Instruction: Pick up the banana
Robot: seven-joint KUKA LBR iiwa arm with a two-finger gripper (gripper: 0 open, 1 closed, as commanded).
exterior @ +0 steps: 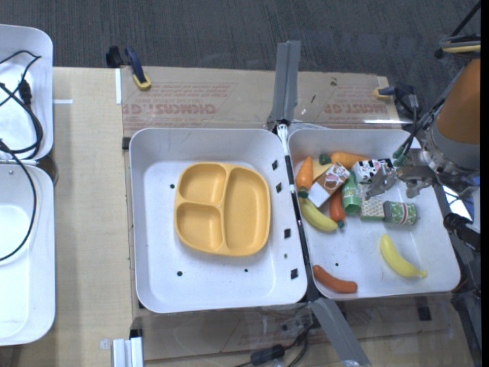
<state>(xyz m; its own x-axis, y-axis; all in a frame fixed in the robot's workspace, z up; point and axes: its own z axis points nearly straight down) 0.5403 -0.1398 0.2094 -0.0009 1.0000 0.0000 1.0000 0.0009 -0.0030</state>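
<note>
The approach step is in hand: the hand point(391, 176), whose state I cannot tell, hangs over the clutter in the right bin point(451, 277), so next it must reach a banana point(400, 257) lying apart nearby.

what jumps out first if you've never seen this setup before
The big yellow divided plate sits alone in the left bin and draws the eye first. Next comes the heap of toy food at the back of the right bin, with one banana at the heap's left edge and another banana lying apart toward the front right. The gripper reaches over the heap from the right.
</note>
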